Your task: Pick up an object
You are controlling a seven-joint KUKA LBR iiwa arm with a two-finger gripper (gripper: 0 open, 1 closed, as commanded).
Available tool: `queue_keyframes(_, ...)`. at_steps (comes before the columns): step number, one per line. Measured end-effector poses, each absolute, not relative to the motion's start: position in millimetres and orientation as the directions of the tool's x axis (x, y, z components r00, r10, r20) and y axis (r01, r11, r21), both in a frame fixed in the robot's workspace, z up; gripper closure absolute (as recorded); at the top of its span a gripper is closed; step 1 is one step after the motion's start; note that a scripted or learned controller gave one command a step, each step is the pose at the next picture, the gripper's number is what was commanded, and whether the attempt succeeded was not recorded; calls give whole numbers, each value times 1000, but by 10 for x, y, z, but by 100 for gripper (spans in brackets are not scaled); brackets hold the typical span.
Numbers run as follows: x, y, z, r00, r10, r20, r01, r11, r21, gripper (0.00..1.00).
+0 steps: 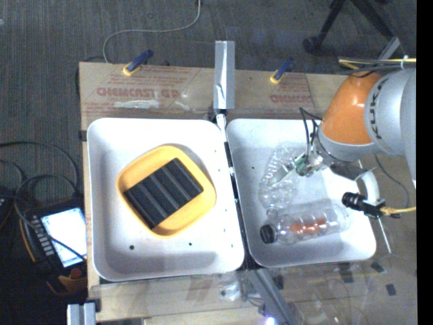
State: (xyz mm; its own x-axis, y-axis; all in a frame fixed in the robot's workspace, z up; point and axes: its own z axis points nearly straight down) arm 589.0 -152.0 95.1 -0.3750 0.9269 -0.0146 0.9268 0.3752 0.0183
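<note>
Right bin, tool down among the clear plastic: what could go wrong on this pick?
1. The crumpled clear plastic bottle under the tool looks thin and slick; it may buckle or slip out.
2. The clear plastic bottle with a black cap lies close below it, so a lift could drag or nudge it.
3. Both sit near the right white bin's walls, limiting approach room.

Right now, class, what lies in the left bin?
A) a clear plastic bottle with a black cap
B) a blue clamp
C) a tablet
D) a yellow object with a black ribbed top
D: the yellow object with a black ribbed top rests inside the left bin.
</note>
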Motion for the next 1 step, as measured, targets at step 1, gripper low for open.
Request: queue_keyframes(1, 5890, -1519, 950, -375, 927, -14, 927, 375, 18, 0)
